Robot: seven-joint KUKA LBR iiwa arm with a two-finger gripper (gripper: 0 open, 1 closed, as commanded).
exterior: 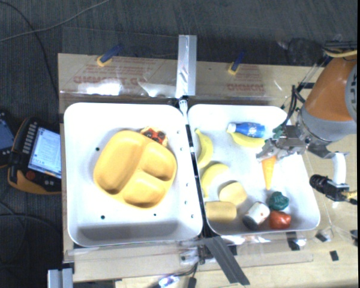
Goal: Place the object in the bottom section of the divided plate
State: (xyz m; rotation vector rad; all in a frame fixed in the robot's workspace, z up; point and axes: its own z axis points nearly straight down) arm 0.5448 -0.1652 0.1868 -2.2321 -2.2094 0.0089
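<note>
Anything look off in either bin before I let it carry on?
One thing: a small dark red object sits wedged at the far rim of the yellow divided plate in the left bin, half hidden, not in any section. The gripper is over the carrot in the right bin.

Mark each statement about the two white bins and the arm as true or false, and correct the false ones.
1. The yellow divided plate lies in the left bin. True.
2. The blue bottle lies on the divided plate. False: it is in the right bin, against a banana.
3. The gripper is above the right bin, near the orange carrot. True.
4. The red tomato sits at the right bin's far edge. False: it is at the near edge.
</note>
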